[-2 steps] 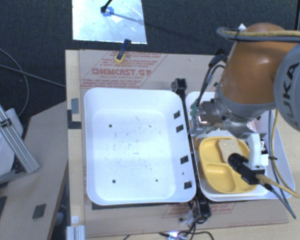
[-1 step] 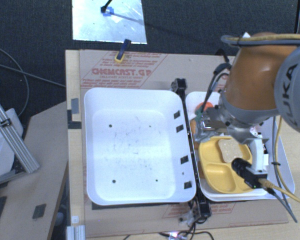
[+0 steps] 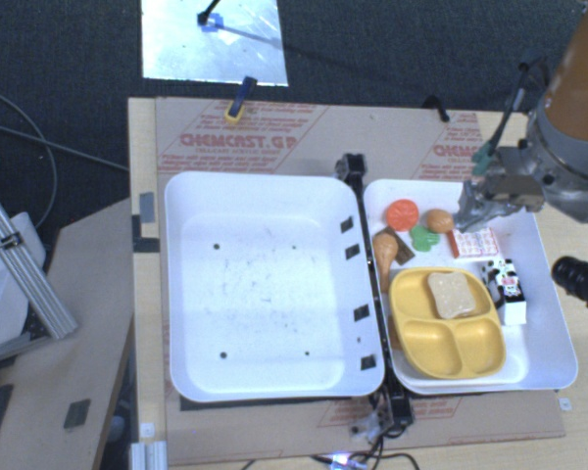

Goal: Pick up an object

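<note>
Crowdedly, the right bin (image 3: pixel 559 360) packs the red-and-white card (image 3: pixel 473 243), brown ball (image 3: pixel 440 221) and green piece (image 3: pixel 423 238) under the gripper (image 3: pixel 475 213), jaws' spread unreadable to me, so a descent risks nudging neighbours, pinching two or closing on nothing.

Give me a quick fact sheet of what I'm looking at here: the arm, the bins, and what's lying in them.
arm: grey with orange band, reaching in from the right
gripper: low over the right bin's far end
left bin: white, shallow
right bin: white, holds all the items
yellow tray: divided, a bread slice in one compartment
near gripper: red-and-white card, orange ball, green piece
holding anything: not visibly
</note>
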You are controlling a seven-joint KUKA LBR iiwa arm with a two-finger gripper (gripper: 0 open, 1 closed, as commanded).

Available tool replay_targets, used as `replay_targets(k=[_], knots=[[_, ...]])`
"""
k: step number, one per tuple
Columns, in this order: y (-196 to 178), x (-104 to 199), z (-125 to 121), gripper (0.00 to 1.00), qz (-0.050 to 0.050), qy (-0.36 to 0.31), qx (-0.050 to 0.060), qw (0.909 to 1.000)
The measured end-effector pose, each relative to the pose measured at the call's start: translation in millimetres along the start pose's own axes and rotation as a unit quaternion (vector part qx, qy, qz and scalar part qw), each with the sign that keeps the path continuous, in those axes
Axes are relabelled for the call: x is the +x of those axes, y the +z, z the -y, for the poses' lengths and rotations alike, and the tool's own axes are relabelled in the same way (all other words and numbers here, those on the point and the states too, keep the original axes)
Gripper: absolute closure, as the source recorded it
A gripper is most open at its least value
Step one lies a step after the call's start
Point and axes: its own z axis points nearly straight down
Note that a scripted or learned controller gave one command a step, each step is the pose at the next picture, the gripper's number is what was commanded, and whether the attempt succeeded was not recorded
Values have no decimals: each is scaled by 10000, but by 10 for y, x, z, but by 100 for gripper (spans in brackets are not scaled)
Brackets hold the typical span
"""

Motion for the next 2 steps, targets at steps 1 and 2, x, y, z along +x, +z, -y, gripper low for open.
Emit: replay_targets(k=[1, 2], knots=[[512, 123, -322, 100, -1, -24, 69, 10000], [1204, 120, 45, 100, -4, -16, 104, 9999]])
